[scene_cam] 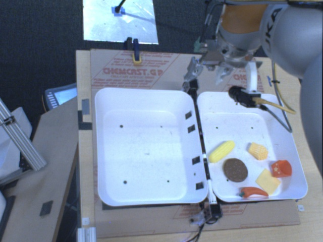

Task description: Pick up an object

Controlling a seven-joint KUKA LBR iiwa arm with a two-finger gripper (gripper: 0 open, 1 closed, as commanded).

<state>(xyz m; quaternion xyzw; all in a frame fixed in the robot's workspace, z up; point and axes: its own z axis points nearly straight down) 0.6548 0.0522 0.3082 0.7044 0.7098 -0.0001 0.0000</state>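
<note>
In the right bin (pixel 237 122), several toy foods lie near the front: a yellow corn cob (pixel 221 150), a brown round patty (pixel 235 170), a small orange-yellow chunk (pixel 258 150), a red piece (pixel 281 169), a pale yellow cheese wedge (pixel 267 181) and a red-orange chili (pixel 253 192). My gripper (pixel 207 74) hangs over the far edge of the right bin, close to the divider between the bins. It is open and holds nothing. It is well behind the foods.
The left bin (pixel 146 145) lies beside the right one, with black clips (pixel 192 129) along their shared rim. A black fitting with a yellow cable (pixel 247 97) hangs over the right bin's far corner. The grey arm (pixel 298 39) covers the upper right.
</note>
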